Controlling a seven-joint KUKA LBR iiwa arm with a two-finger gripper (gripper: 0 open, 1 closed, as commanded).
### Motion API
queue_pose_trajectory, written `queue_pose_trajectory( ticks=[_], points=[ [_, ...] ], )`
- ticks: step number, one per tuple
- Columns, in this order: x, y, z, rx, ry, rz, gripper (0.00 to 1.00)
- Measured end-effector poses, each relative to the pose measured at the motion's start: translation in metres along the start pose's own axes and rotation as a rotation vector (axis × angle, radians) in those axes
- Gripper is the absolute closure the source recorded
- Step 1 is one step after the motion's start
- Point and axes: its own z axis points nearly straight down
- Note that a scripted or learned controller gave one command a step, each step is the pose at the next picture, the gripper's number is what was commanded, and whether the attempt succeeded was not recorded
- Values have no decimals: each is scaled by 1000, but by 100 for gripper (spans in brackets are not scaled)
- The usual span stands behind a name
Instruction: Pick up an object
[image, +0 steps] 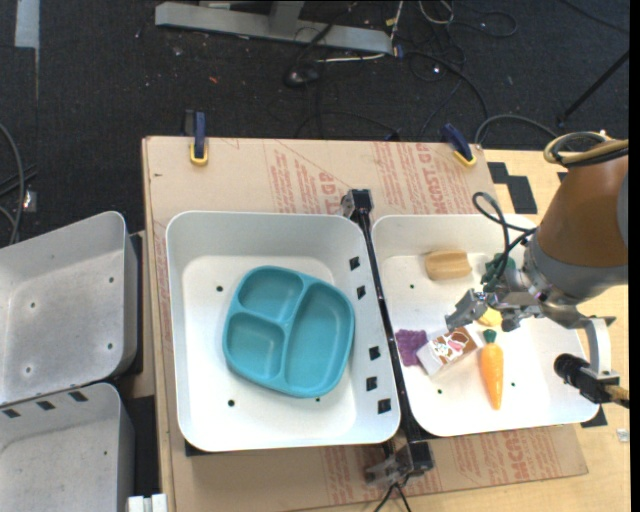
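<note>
orange carrot (491, 375): tapered, green-topped, right bin (520, 420) | tool (483, 311): above it, grip unreadable

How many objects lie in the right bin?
4 clearly: a bread piece near the back, a purple piece at the left, a small carton beside it, a carrot toward the front. The gripper may hide more.

Dark speckled carpet (90, 70) — black cables (450, 60) strewn; cardboard-topped bench (290, 165); blue clamps (199, 135) at far edge.
</note>
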Motion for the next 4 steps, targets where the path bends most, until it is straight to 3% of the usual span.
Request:
queue_pose_trajectory(
  ticks=[1,3,4],
  points=[
    [0,3,-7,-13,-2,-3,0],
    [6,6,89,-14,-2,-1,0],
    [6,6,78,-13,-2,-1,100]
  ],
)
